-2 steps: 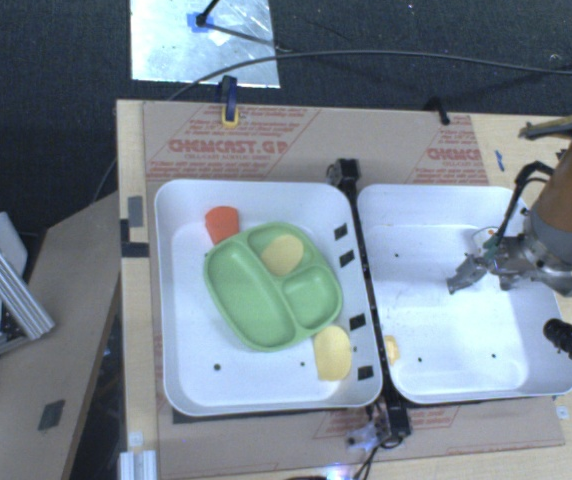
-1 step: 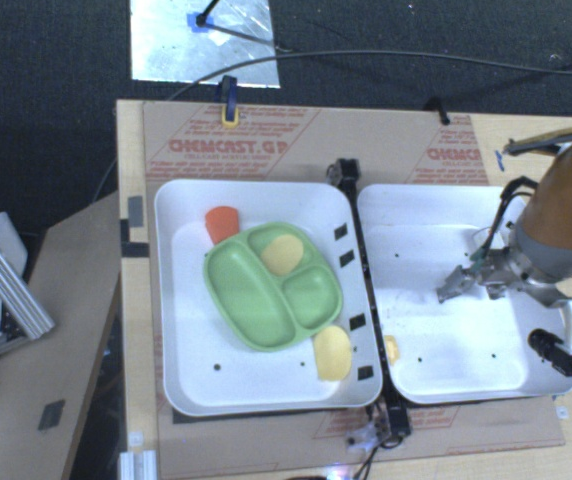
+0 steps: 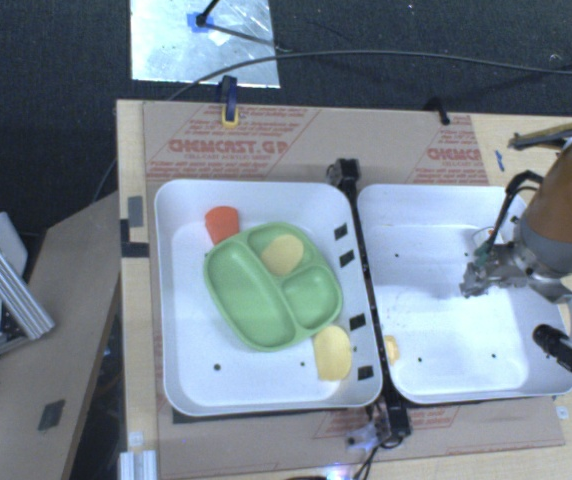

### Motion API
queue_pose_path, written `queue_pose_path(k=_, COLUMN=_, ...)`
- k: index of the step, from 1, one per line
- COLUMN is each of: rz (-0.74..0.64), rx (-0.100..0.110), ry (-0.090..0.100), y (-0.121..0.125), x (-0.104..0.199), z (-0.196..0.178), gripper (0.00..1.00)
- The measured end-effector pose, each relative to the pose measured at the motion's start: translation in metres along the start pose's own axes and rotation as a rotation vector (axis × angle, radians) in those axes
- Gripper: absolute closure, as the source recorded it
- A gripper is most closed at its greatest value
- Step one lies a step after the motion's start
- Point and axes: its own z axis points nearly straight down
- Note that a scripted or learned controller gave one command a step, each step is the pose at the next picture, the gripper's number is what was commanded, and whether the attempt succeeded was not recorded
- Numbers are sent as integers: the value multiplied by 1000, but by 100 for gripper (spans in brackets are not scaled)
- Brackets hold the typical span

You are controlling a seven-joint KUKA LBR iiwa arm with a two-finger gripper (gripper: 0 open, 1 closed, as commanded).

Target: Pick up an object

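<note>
In the left bin (image 3: 181, 298) lies a green divided plate (image 3: 266, 293) with a pale yellow piece (image 3: 283, 254) in its upper compartment. An orange-red object (image 3: 222, 222) sits just beyond the plate's upper left rim. A yellow object (image 3: 333, 353) rests against the plate's lower right edge. A small yellow bit (image 3: 391, 348) lies at the left edge of the right bin (image 3: 436, 258). My gripper (image 3: 476, 280) hangs low over the right side of the right bin, pointing left, apart from all these objects.
The grey arm with its orange band (image 3: 566, 208) enters from the right over the right bin. A black divider with clips (image 3: 358, 268) runs between the bins. Cardboard (image 3: 296, 138) lies under both bins; cables cross the dark floor behind.
</note>
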Motion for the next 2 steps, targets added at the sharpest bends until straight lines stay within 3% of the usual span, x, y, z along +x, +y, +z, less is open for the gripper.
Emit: queue_pose_path(k=2, rz=-4, rx=1, ry=0, y=-6, x=9, z=-90, gripper=100)
